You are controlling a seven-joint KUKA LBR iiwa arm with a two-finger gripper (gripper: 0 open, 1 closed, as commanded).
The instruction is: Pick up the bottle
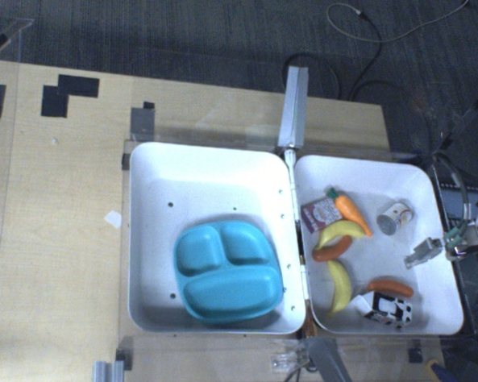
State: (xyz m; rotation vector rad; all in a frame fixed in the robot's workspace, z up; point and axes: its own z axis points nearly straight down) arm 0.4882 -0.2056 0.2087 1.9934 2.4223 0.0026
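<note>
While nothing is between the claw's tips and the task's pick is not yet made, the whole grasp and lift are left to do. Nearest the camera, what I take to be the bottle (389, 310), a black-and-white patched thing with a pale end, lies on its side in the right bin (384, 331), close against the front wall. A red sausage (390, 287) lies just behind it, nearly touching, and a banana (340, 286) lies just to its left, so the room round it is tight on three sides; the freest approach looks to be straight down. Farther back, the claw (423, 252) hangs over the bin's right side, apart from the bottle, and whether it is spread or closed I cannot tell. Beyond it the bin floor is bare up to a small grey cylinder (393, 217), with a carrot (352, 211) and a packet (318, 211) crowded toward the dividing wall. Across that wall, the left bin (167, 174) holds a blue tray (228, 269).
</note>
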